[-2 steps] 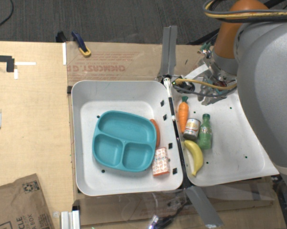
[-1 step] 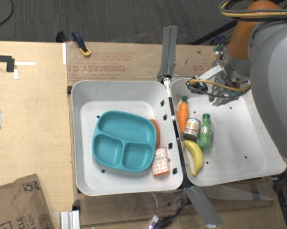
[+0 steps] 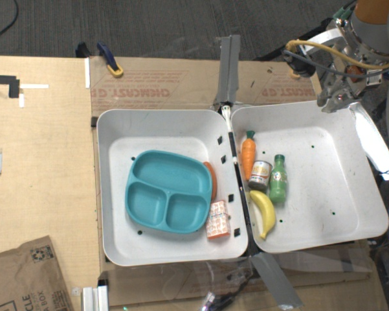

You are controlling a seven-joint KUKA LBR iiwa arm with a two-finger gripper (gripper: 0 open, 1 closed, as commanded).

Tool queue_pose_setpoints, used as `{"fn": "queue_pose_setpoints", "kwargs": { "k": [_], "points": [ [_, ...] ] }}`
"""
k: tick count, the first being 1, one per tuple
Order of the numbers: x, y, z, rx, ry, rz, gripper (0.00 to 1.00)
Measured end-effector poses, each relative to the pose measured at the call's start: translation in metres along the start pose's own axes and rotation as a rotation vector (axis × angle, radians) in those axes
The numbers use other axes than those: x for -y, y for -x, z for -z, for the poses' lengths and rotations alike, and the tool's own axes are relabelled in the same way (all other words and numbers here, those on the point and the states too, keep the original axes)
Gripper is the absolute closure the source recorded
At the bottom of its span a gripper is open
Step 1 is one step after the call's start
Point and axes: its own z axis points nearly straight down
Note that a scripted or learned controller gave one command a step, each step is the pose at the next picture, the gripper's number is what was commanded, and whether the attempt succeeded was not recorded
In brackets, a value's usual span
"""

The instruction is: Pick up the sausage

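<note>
The sausage (image 3: 211,177) is a reddish-orange strip in the left bin (image 3: 116,232), pressed against the right rim of a teal divided plate (image 3: 168,192) that hides most of it. My gripper (image 3: 335,100) hangs over the far edge of the right bin (image 3: 349,212), well to the right of the sausage and farther back. Nothing shows in it.
A small carton (image 3: 218,220) lies just in front of the sausage. In the right bin, close to the dividing wall, are a carrot (image 3: 247,155), a can (image 3: 260,174), a green bottle (image 3: 277,180) and a banana (image 3: 265,214). Cables loop beside the wrist.
</note>
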Motion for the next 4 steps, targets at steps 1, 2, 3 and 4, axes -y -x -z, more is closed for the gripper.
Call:
{"fn": "queue_pose_setpoints", "kwargs": {
  "k": [1,2,3,4],
  "points": [
    [-0.001,-0.028,-0.009,0.001,-0.001,0.000,0.00],
    [0.054,-0.032,-0.120,0.003,-0.001,0.000,0.00],
    [0.046,0.035,-0.161,0.004,-0.001,0.061,0.00],
    [-0.019,0.006,-0.131,0.002,0.000,0.312,0.00]
  ]
}}
